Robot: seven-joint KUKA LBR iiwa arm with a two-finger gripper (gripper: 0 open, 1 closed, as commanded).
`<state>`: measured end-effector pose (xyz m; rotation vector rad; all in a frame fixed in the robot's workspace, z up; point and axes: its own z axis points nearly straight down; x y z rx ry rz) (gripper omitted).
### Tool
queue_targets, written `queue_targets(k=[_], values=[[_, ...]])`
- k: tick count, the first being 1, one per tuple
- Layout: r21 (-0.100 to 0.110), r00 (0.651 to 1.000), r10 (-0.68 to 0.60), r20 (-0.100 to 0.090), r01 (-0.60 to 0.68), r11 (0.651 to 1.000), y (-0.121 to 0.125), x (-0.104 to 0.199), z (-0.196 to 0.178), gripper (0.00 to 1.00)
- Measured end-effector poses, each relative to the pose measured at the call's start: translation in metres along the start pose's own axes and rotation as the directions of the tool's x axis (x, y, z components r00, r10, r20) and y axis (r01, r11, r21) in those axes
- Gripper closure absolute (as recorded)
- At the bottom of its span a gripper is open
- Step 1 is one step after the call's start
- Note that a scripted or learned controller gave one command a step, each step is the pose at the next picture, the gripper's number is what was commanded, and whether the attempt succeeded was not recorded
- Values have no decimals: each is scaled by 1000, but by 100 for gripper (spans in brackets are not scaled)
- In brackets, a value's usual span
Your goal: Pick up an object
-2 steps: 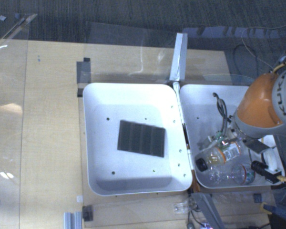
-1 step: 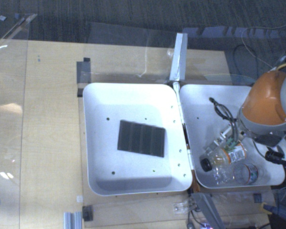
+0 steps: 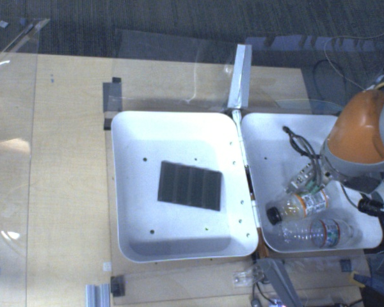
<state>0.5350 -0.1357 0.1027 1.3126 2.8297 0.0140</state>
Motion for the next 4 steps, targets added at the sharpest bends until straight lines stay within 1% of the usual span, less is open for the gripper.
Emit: queue_targets(k=[1, 2, 3, 4], values=[[0, 1000, 0, 0, 0, 1000, 0, 0, 0, 0], [10, 963, 271, -4, -271, 963, 6, 7, 13, 0], [3, 989, 150, 1, -150, 989, 3, 35, 12, 0], [-18, 989, 149, 18, -149, 989, 11, 29, -4, 100]])
